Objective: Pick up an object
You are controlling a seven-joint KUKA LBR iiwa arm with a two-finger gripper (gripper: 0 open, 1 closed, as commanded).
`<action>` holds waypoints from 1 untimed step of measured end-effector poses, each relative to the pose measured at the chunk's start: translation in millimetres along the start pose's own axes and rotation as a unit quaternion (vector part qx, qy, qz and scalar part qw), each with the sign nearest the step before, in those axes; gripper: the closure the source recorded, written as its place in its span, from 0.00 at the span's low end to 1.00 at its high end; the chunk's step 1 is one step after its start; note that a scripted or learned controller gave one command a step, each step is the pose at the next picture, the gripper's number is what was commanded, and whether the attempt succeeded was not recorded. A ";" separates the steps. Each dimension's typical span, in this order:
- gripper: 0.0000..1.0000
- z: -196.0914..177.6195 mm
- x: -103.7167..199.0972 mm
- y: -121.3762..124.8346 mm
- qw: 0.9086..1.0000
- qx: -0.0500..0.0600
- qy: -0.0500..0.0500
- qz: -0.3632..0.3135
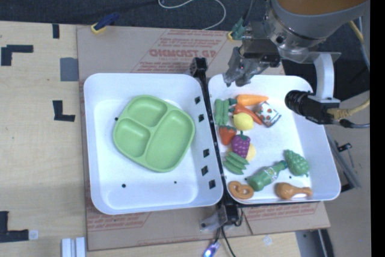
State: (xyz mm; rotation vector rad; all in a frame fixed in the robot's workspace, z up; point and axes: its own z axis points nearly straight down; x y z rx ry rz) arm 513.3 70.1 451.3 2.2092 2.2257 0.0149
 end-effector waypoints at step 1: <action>1.00 120.7 -22.9 29.6 1.000 0.012 -0.003 0.005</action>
